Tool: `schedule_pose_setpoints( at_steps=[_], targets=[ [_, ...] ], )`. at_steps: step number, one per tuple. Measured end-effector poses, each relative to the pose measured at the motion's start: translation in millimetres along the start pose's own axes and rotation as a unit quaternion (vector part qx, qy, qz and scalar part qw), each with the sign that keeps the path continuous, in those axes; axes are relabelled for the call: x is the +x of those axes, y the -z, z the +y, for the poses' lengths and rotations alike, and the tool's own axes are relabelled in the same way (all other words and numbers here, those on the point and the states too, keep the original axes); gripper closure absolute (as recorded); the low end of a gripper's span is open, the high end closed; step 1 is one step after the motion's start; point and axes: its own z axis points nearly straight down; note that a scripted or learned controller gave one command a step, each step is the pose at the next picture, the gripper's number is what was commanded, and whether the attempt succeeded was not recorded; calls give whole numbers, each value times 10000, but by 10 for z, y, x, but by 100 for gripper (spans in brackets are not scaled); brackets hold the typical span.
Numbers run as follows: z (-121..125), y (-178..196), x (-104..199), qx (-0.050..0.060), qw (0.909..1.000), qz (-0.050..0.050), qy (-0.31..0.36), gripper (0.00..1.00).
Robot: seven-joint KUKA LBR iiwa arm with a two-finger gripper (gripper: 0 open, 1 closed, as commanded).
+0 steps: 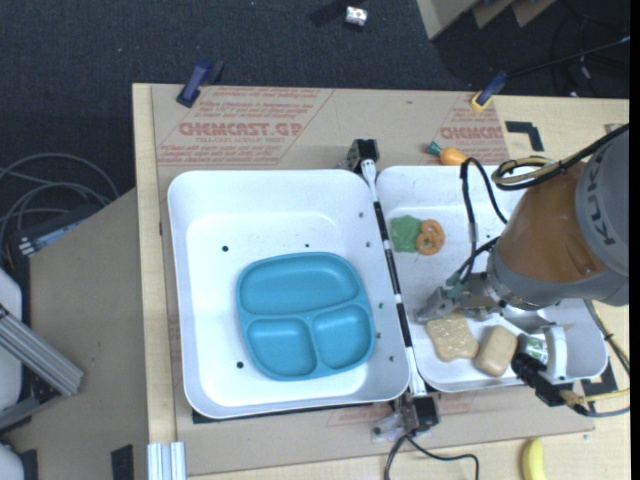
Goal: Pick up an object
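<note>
My gripper [447, 304] reaches down into the right bin [440, 183], low over its front left part. Just below its tip lie a flat tan cracker-like piece [453, 339] and a beige rounded block [495, 351], side by side. Farther back in the same bin sit a green piece [405, 233] and a small orange pretzel-shaped thing [430, 237]. The arm's grey body with its orange band [545, 238] covers the bin's right half. Nothing shows between the fingers from this angle.
The left bin [200, 218] holds a blue divided tray [304, 313]. A black clip joins the bins at the back [363, 153]. An orange item [452, 155] lies on the bench behind the right bin, and cables [500, 173] loop over the arm.
</note>
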Motion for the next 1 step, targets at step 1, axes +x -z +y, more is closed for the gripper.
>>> schedule_pose_setpoints(
  at_steps=[1],
  targets=[
    [-20, 1, -44, -1, 10000, 1, 1, 0]
  ],
)
